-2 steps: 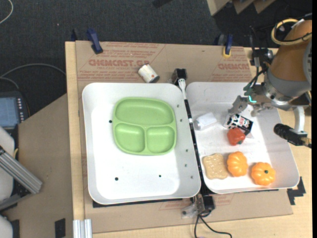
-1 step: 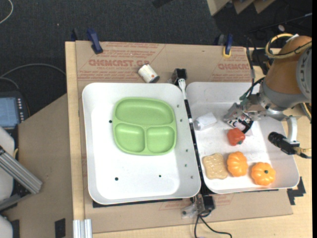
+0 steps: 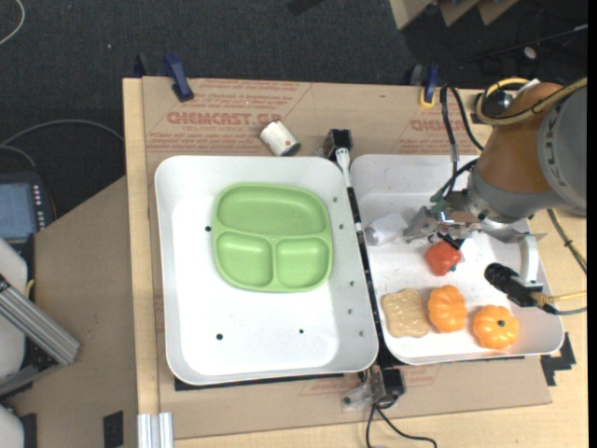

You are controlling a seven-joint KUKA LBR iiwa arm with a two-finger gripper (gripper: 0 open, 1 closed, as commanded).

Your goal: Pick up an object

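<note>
My gripper (image 3: 437, 230) hangs over the middle of the right bin (image 3: 401, 175), reaching in from the right. A small red object (image 3: 443, 258) lies just below and in front of it, very close to the gripper; whether they touch cannot be told. Along the right bin's front edge lie a tan toast-like piece (image 3: 405, 312) and two orange pumpkins (image 3: 447, 308) (image 3: 494, 327), side by side. The left bin (image 3: 187, 250) holds a green divided plate (image 3: 272, 236).
A small pale object (image 3: 374, 234) lies near the right bin's left wall. On the cardboard behind the bins rests a white cylinder (image 3: 278, 138). Blue clamps (image 3: 177, 76) (image 3: 428, 84) grip the board's far edge.
</note>
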